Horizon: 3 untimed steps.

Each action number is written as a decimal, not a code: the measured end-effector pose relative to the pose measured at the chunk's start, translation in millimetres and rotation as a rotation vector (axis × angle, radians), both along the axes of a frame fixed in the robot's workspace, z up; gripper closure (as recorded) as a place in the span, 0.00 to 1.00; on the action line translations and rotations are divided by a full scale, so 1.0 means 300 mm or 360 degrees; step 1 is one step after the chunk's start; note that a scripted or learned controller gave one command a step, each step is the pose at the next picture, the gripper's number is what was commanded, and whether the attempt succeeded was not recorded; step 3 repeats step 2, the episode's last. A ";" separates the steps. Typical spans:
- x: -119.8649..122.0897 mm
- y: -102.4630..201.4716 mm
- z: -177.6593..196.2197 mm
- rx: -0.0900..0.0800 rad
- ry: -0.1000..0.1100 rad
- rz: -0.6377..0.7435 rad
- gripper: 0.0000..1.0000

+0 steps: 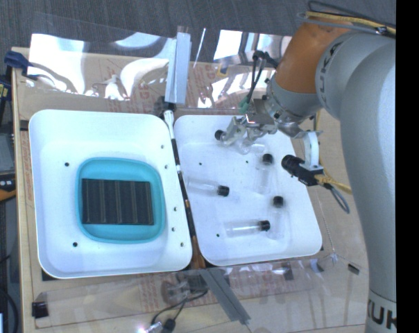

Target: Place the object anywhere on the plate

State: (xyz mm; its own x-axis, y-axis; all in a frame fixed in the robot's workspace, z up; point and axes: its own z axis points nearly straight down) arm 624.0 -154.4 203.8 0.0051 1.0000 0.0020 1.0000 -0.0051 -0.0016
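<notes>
We cannot tell how our gripper point(238, 132) stands, but it hovers low over a clear, black-capped vial point(229, 134) at the right bin's point(306, 245) far end, presumably to lift it, while the teal plate point(119, 170) waits well left in the other bin point(50, 137).

Bench point(91, 300) bears two white bins side by side: left bin point(50, 186), right bin point(300, 238).

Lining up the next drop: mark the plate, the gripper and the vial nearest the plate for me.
plate point(121, 236): camera view, on its teal front rim.
gripper point(241, 134): camera view, between its fingertips.
vial point(208, 186): camera view, on its clear body, left of the black cap.
</notes>
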 end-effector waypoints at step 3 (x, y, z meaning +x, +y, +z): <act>-0.077 0.298 -0.043 -0.0002 0.0004 0.0168 0.00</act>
